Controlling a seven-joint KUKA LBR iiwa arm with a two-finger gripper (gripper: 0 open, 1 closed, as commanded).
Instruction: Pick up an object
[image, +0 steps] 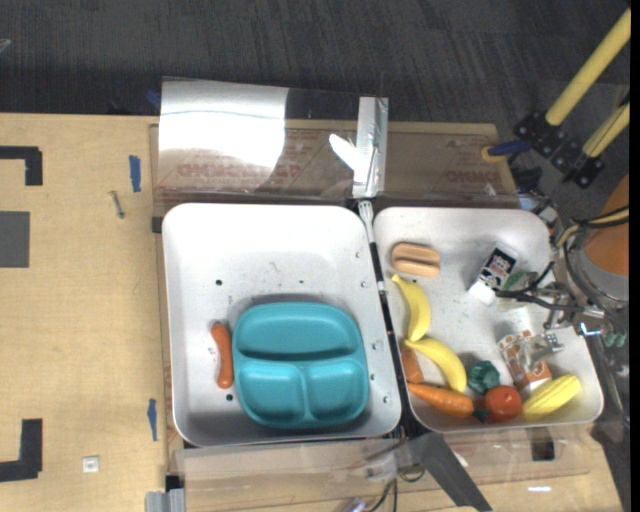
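Note:
The right bin (455, 225) holds a hot dog in a bun (415, 260), two bananas (417, 310) (445, 362), a carrot (440, 398), a red tomato (503, 402), a dark green piece (482, 376), a yellow lemon-like fruit (552, 394), a small printed packet (520, 355) and a white bottle with a black label (494, 272). My gripper (580, 320) hangs at the bin's right rim, under the orange wrist band (610, 250). It is just right of the packet and above the yellow fruit. Cables partly cover it.
The left bin (260, 240) carries a teal divided tray (300, 365) with an orange sausage (222, 355) beside its left edge. A clear plastic sheet (250, 140) and a metal post (370, 145) stand behind the bins. Yellow bars (595, 60) cross the top right.

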